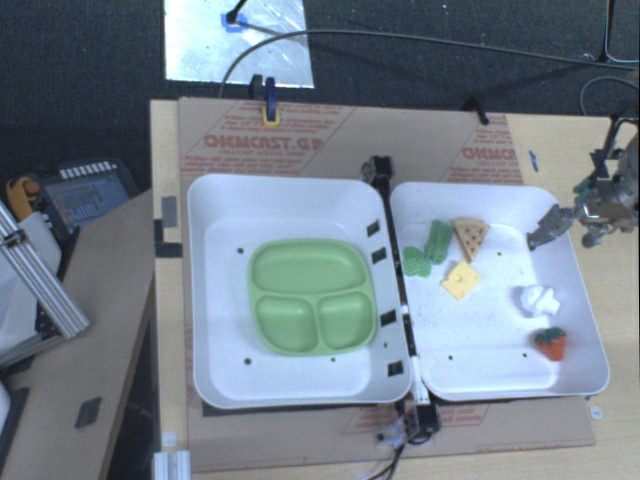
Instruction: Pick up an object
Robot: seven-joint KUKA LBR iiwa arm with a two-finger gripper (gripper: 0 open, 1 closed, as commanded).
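- Camera view: 2 white bins side by side on the bench, left bin [215, 268] and right bin [500, 368].
- Left bin carries a green divided plate [310, 296] with 3 compartments, near its middle; nothing seen on the plate.
- Right bin carries 5 small items, all candidates for the pick.
- Green toy piece [430, 246] near the right bin's far-left corner, close to the edge shared with the left bin.
- Brown-yellow wedge [470, 236] just beside the green piece, toward the far edge.
- Yellow cheese-like block [460, 281] just nearer than the wedge, left of the bin's middle.
- White crumpled item [538, 300] near the right edge, about midway along it.
- Red-orange strawberry-like toy [550, 342] near the right bin's near-right corner, close to the white item but apart from it.
- Gripper [548, 226] sits at the right bin's far-right corner, over the rim, well apart from the wedge and block.
- Nothing visible between its fingers; how far open it is, cannot tell at this size.
- Step, my read: approach stage, no contact made, pick not yet done.
- Next move likely needs a reach inward over 1 item, the white item being nearest, then a descent centred on it.
- Risk: white item and strawberry toy lie close to the bin wall, so a finger may hit the wall.
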